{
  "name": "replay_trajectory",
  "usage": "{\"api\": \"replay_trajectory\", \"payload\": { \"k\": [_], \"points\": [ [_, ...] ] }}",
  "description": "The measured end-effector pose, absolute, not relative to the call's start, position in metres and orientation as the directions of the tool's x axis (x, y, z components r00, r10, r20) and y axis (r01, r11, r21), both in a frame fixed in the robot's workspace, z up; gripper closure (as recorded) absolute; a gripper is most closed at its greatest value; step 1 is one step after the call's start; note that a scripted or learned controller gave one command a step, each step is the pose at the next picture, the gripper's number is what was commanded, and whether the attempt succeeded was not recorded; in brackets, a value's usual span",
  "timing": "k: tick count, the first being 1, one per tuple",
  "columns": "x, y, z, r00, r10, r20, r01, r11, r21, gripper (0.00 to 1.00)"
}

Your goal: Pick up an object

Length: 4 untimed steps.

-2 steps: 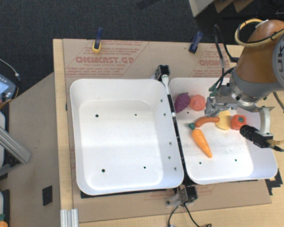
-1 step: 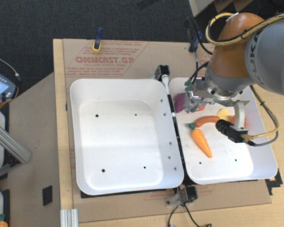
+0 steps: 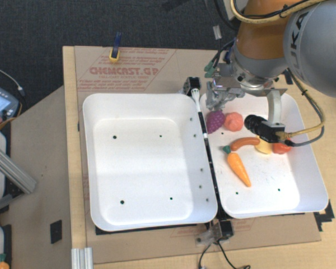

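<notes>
While the gripper (image 3: 217,101) hovers above the purple grapes (image 3: 214,120) at the right bin's (image 3: 302,198) ten o'clock corner, its grip state cannot be told; approach seems underway, calling next for descent.

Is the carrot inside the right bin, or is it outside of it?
Inside. The carrot lies flat on the floor of the right bin, below the sausage.

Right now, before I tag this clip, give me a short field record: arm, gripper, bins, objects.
arm: reaches in from the right, over the right bin
gripper: low at the bin's back left, above the purple grapes
left bin: white
right bin contents: purple grapes, pink ball, orange carrot, sausage, other small items
held: nothing seen between fingers
</notes>
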State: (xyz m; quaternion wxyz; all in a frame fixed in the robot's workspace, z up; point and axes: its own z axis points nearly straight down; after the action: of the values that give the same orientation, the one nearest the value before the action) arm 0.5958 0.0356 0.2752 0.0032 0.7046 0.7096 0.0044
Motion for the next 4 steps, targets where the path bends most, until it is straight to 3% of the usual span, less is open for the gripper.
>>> {"api": "replay_trajectory", "payload": {
  "k": [1, 2, 3, 4],
  "points": [
    [0.523, 0.086, 0.256, -0.006, 1.000, 0.003, 1.000, 0.006, -0.008, 1.00],
    [0.549, -0.015, 0.247, 0.010, 1.000, -0.004, 1.000, -0.010, 0.001, 1.00],
    [0.528, 0.060, 0.339, -0.009, 1.000, 0.004, 1.000, 0.009, 0.011, 1.00],
    [0.495, 0.111, 0.365, -0.007, 1.000, 0.002, 1.000, 0.007, 0.005, 1.00]
  ]
}}
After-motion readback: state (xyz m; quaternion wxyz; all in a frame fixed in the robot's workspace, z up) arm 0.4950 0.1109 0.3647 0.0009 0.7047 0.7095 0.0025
